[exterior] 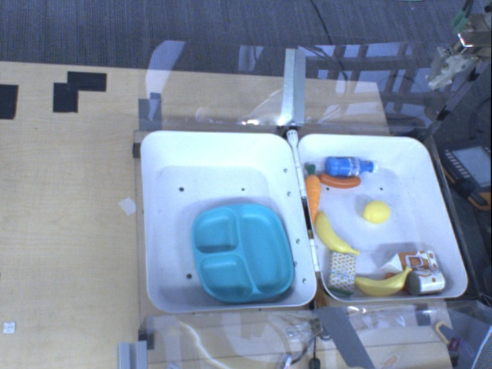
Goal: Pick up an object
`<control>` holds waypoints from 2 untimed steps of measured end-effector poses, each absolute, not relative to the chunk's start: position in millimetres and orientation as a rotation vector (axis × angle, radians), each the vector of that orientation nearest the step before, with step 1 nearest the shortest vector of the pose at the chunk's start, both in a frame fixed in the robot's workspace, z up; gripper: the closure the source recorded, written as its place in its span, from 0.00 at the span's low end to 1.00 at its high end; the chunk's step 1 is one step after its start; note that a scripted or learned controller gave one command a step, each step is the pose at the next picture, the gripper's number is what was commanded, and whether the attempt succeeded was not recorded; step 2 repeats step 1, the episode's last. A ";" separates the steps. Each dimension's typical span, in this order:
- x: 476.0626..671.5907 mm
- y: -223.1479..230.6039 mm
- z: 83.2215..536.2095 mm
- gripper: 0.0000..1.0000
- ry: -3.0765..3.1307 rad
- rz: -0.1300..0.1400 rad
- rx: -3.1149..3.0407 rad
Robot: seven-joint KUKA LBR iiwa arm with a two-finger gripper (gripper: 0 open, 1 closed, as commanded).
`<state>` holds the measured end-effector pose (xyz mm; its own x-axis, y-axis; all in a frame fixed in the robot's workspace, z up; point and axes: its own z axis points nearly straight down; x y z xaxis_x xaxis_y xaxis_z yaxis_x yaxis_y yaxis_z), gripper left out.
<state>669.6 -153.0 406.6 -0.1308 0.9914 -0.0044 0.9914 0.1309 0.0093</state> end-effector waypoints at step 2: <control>669.7 -195.6 311.5 1.00 2.159 0.003 2.275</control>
